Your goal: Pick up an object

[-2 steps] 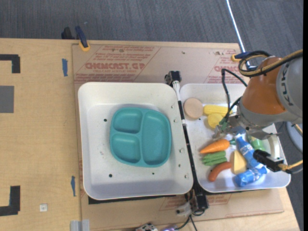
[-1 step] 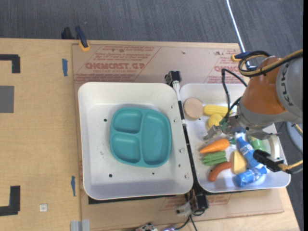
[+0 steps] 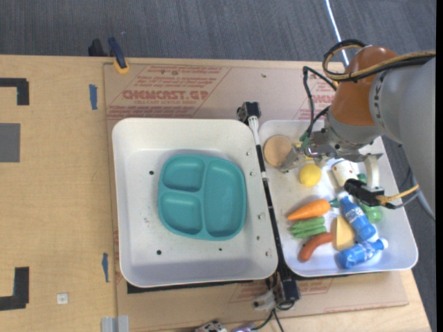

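Nearest the camera, the grey arm (image 3: pixel 408 102) with its orange band (image 3: pixel 356 88) reached in from the right over the right-hand bin (image 3: pixel 408 254), and its gripper (image 3: pixel 311 151) hung low in that bin's far corner. Just beside it lay a round tan disc (image 3: pixel 275 149) and a yellow lemon (image 3: pixel 310 176), with a white cup-like piece (image 3: pixel 340 171) a little farther right. Whether the fingers were spread or closed could not be told, since the wrist hid them from above, and nothing could be seen caught between them. Closer to the front of the bin lay a carrot (image 3: pixel 310 209), a green bean pod (image 3: pixel 308 227), a red sausage (image 3: pixel 313 246), a wedge of cheese (image 3: pixel 342 234) and a blue bottle (image 3: pixel 356 220), all resting on the bin floor and apparently untouched. The left-hand bin (image 3: pixel 131 185) held a teal divided plate (image 3: pixel 203 194). Judging by this, the task stood at the reaching stage: the gripper was down among the objects near the lemon and the disc, but no lift had yet been made. A firm grasp and a raise clear of the bin were left to do.
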